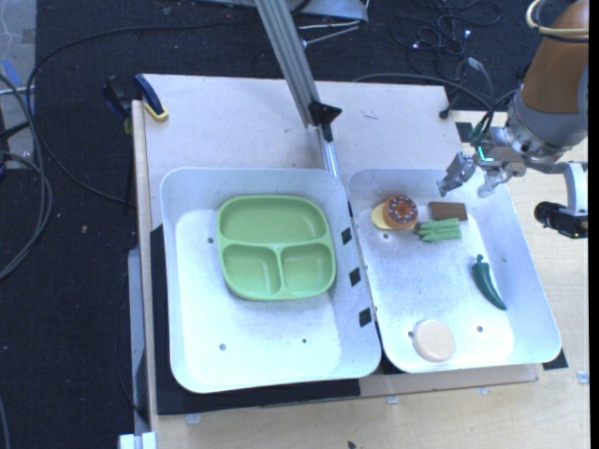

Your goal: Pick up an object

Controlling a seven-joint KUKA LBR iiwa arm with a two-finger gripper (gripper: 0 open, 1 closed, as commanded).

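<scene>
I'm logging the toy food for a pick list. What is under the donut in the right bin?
A flat yellow piece lies under the donut, poking out on its left. The rest of it is covered, so I cannot tell its shape or what it is.

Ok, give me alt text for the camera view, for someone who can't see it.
The claw hovers over the far edge of the right bin, which holds a donut, a green pepper and a round cream piece. The left bin holds a green divided plate.

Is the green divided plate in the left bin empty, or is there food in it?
Empty. All three compartments of the green divided plate show bare green surface; the toy foods lie in the right bin.
</scene>
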